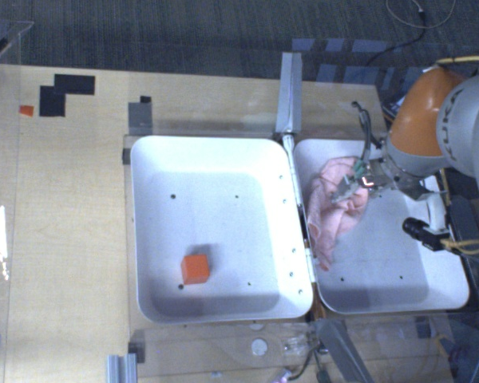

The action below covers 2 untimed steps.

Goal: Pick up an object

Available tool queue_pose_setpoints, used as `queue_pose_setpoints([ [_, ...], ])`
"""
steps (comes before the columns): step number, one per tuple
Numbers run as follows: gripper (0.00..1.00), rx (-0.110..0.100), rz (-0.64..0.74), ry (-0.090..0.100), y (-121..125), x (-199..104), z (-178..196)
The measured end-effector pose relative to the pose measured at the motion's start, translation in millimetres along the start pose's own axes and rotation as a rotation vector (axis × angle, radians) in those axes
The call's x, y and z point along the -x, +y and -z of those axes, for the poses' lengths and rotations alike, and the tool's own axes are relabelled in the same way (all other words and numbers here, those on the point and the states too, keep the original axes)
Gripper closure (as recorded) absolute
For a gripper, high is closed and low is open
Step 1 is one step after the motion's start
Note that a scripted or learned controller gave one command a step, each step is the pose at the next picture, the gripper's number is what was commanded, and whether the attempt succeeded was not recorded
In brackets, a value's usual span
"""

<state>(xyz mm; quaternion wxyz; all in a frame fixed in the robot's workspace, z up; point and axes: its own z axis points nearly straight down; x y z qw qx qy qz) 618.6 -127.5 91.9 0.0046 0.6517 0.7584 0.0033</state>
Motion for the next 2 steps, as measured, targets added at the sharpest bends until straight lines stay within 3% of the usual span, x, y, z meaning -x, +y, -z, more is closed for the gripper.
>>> queue_pose_setpoints([
  [1, 1.0, 0.008, 0.002, -0.001, 3, -1, 13],
  [2, 1.0, -0.001, 0.184, 0.002, 54, -64, 95],
])
